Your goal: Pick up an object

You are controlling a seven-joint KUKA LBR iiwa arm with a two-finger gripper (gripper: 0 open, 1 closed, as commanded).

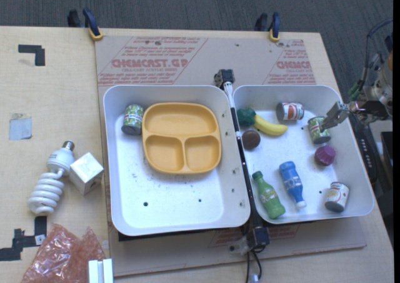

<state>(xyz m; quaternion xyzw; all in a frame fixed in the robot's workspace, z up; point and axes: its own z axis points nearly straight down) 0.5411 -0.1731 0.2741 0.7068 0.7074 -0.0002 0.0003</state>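
One gripper (332, 117), fingers indistinct, overlaps the green can (319, 130) at the bin's right edge.

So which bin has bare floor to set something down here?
The left bin: its whole front strip below the yellow tray is bare. The right bin is crowded, with small gaps between the banana, blue bottle and purple object. The gripper sits at a can.
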